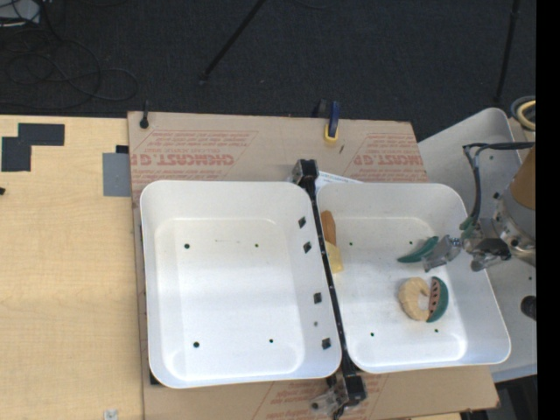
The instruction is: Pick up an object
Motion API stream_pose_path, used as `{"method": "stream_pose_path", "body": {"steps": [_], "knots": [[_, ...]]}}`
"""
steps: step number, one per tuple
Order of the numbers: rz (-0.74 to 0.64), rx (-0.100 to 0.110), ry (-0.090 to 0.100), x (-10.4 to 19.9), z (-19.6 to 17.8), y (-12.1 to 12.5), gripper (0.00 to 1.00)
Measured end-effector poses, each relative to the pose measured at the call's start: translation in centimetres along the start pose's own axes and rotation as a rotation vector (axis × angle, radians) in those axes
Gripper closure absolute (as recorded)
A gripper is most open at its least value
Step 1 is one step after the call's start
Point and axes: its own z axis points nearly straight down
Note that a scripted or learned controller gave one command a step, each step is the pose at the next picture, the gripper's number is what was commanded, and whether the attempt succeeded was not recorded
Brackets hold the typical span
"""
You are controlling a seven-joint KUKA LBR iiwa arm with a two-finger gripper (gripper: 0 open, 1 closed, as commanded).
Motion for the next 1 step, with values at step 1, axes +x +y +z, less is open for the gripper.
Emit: {"method": "stream_pose_path", "body": {"steps": [1], "knots": [[-0.004,-0.003,-0.002,-1.14,11.92,4.54,0.00]]}}
